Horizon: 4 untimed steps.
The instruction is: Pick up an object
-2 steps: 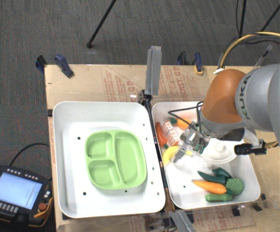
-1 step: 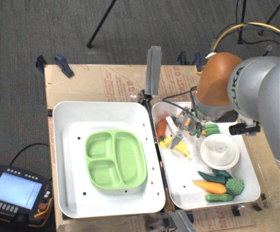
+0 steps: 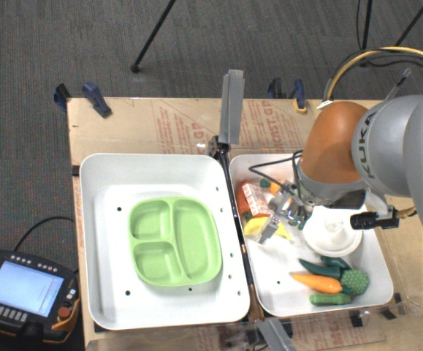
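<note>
My gripper [image 3: 274,227] is low in the right bin [image 3: 269,298], near its left wall, with the grey arm and orange wrist band above and to its right. Its tip is over a yellow banana-like item [image 3: 256,227]. A red and orange packet [image 3: 250,197] lies just up and left of the gripper. A white round bowl [image 3: 333,234] sits right beside it on the right. Near the bin's front lie an orange carrot [image 3: 315,281], a dark green vegetable [image 3: 334,265], a knobbly green item [image 3: 354,280] and a small green piece [image 3: 329,299].
The left bin [image 3: 101,196] holds a light green divided plate [image 3: 174,240]. A grey upright post [image 3: 232,108] stands behind the wall between the bins. A teach pendant [image 3: 25,291] lies off the bench at the lower left.
</note>
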Tool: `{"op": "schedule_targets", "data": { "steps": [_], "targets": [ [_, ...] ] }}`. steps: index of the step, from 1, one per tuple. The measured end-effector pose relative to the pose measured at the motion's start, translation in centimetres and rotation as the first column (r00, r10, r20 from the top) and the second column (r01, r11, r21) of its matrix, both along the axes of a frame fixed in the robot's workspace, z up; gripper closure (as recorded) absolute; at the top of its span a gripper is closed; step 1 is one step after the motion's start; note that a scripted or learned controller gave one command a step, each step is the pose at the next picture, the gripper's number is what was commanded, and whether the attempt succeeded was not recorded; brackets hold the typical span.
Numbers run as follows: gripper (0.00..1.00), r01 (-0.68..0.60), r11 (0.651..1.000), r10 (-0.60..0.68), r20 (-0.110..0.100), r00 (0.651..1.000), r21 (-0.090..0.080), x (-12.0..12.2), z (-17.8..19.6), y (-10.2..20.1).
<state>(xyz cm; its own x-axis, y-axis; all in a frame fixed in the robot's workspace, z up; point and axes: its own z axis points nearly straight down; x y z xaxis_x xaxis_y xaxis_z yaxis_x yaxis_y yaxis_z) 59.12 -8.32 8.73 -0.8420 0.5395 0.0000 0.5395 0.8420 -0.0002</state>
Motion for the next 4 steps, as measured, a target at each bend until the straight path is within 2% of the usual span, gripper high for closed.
{"op": "schedule_targets", "data": {
  "steps": [1, 2, 3, 4],
  "targets": [
    [0.0, -0.023, 1.0, 0.023, -0.002, 1.0, 0.001, -2.4, 0.0, 0.1],
    [0.0, -0.125, 0.992, 0.125, 0.002, 0.992, 0.0, 3.8, 0.1, 0.0],
    [0.0, -0.024, 1.0, 0.024, -0.001, 1.0, 0.001, -1.0, 0.0, -0.9],
    [0.0, 0.053, 0.999, -0.053, 0.0, 0.999, 0.001, 0.3, 0.0, 0.3]
  ]
}}
